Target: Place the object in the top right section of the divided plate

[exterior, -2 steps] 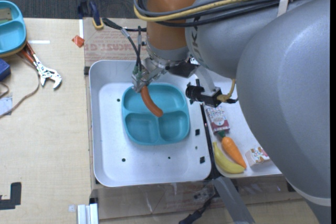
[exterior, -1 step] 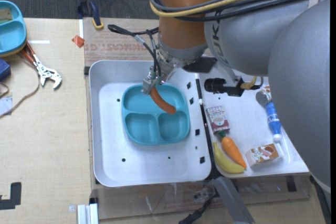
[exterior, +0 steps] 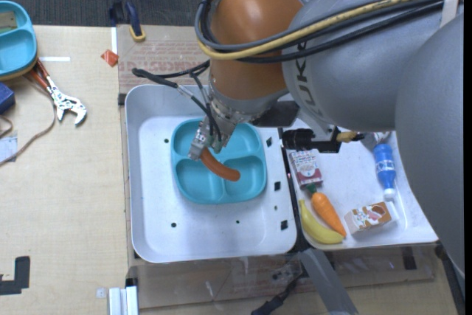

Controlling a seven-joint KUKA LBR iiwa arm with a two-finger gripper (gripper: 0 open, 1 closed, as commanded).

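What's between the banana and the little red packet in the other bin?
In the camera view, the toy carrot lies between the banana and the red packet.

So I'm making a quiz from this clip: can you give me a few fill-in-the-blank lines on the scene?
1. The divided plate is coloured ____.
2. The gripper hangs over the plate in the ____ bin.
3. In the right bin, the carrot lies beside a yellow ____.
4. The sausage on the plate is coloured ____.

Missing words: blue; left; banana; orange
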